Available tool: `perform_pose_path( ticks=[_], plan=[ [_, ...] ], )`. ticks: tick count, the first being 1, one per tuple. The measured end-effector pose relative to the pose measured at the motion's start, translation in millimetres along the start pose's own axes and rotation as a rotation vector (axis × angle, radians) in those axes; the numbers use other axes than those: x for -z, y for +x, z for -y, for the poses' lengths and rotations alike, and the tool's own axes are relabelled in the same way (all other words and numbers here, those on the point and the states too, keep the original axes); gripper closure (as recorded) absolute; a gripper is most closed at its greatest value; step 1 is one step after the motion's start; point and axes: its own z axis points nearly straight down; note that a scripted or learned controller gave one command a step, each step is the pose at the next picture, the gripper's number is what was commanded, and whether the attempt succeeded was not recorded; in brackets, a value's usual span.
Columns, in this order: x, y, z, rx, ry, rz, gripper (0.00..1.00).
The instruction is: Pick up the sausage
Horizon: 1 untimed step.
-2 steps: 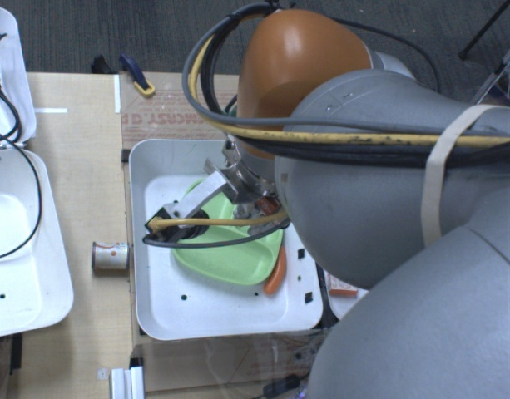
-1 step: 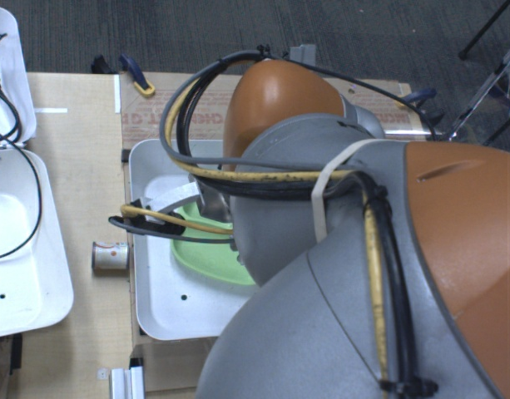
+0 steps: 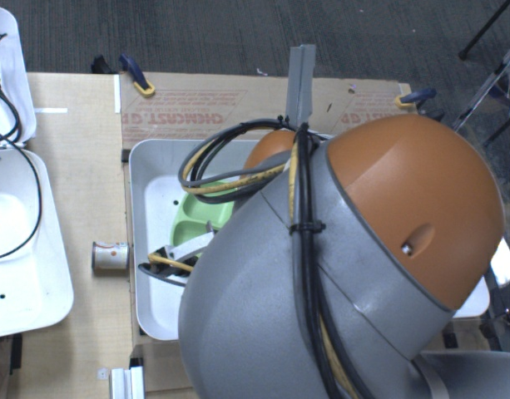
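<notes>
Mostly arm (image 3: 338,289), looming over the right bin (image 3: 146,223).
Blocks nearly all of that bin (1 of 2 on the desk (image 3: 88,123)); green object (image 3: 196,219) peeking beside black cables (image 3: 230,160). Pincer state: cannot tell. Sausage whereabouts: cannot tell either.

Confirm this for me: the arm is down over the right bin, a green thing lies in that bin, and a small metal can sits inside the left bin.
One detail is wrong. In the camera view the small metal can lies on the bench between the two bins, not inside the left bin. The rest holds: the arm hangs over the right bin, and the green thing lies in it.
</notes>
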Motion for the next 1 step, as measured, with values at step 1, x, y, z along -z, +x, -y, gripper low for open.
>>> perform_pose_path(
  ticks=[1],
  plan=[
    [0.3,0.3,1.0,0.001,0.002,-0.001,0.0]
  ],
)
